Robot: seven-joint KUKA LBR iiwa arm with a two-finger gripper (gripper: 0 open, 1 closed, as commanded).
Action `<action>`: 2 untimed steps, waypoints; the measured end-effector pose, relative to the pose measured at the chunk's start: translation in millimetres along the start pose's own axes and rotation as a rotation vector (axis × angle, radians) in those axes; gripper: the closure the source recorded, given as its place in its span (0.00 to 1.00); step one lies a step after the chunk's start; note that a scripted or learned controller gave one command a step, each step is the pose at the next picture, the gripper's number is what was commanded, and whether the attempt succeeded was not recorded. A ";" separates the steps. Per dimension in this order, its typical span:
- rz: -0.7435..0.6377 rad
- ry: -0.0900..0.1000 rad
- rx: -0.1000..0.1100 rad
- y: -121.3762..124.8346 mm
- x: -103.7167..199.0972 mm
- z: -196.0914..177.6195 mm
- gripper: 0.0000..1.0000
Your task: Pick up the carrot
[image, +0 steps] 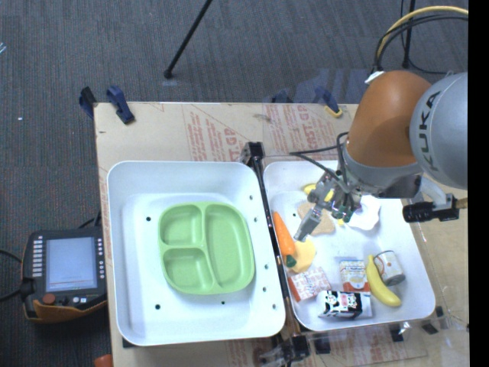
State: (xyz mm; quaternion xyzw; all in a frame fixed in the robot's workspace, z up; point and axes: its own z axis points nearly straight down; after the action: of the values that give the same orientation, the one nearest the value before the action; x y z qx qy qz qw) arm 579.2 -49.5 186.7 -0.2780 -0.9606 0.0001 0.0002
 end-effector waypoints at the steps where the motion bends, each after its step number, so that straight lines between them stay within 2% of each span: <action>1: 0.019 0.001 0.000 5.6 11.0 -0.4 0.00; 2: -0.036 0.002 0.005 -17.9 -43.0 91.3 0.00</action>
State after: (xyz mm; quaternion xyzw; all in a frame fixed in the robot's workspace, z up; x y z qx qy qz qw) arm 606.0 -87.6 95.4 -0.2606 -0.9655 0.0022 0.0020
